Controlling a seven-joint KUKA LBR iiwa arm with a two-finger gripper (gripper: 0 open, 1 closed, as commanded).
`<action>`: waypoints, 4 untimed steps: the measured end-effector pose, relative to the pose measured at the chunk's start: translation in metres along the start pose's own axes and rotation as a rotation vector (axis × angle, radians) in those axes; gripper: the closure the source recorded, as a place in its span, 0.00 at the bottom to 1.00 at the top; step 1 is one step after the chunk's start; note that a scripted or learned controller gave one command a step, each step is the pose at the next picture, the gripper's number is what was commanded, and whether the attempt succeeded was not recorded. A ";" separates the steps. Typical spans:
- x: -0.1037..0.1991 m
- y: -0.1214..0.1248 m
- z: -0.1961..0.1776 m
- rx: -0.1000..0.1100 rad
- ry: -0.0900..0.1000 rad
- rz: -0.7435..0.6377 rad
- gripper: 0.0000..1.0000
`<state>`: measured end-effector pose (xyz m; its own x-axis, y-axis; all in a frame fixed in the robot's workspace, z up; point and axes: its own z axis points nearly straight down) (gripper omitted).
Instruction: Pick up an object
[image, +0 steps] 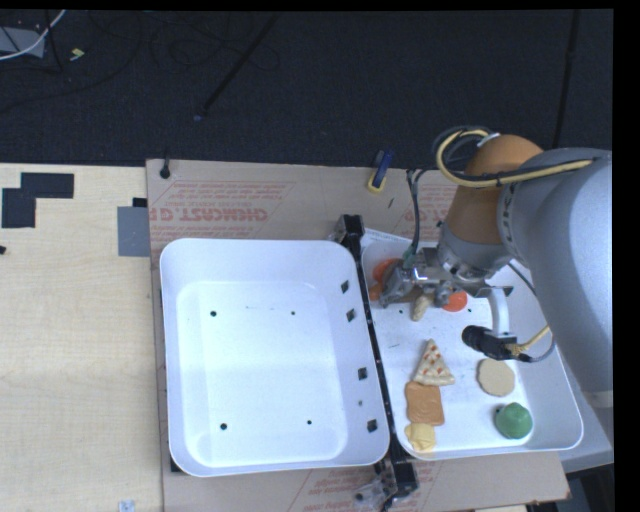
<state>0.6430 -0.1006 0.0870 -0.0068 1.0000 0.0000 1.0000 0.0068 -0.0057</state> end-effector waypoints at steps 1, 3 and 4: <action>0.012 -0.002 -0.001 0.003 -0.012 0.010 0.00; 0.004 -0.001 0.000 0.008 -0.004 0.004 0.00; -0.027 0.000 -0.001 -0.004 -0.001 0.008 0.00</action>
<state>0.6435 -0.1279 0.0878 0.0010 1.0000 -0.0013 1.0000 -0.0010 -0.0018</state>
